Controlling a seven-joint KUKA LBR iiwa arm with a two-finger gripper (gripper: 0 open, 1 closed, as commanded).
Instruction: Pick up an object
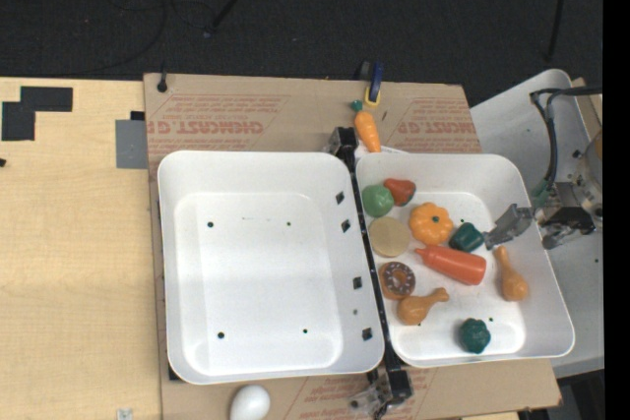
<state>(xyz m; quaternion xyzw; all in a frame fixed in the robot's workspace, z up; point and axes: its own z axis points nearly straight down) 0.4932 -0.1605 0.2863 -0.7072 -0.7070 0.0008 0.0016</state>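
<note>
A white egg [250, 401] lay on the cardboard at the near edge, well left of and below the gripper [512, 223]. The gripper hung over the right bin [536, 182] at its right side, and I could not tell how it was set; it was small, grey and partly lost against the white wall.

Just left of it, almost touching, sat a dark green pepper [466, 236], the likeliest thing to take. It looked like a hollow plastic toy: light, stiff, smooth and rather slippery, so a hold across its rounded middle would seem safest. Below it lay a red-orange carrot [451, 263], and further left a pumpkin [431, 222]. Just below the gripper lay a tan drumstick [510, 277]. Further left were a green ball [377, 201], a red piece [400, 191], a beige disc [389, 237], a doughnut [398, 278] and a second drumstick [422, 305]; a second dark green piece [473, 335] lay well below.

The left bin [187, 211] stood far to the left. A small carrot [367, 131] lay outside, beyond the bins. The arm was largely cut off at the right, with cables [546, 128] crossing it, and the red piece was half hidden by the ball.
</note>
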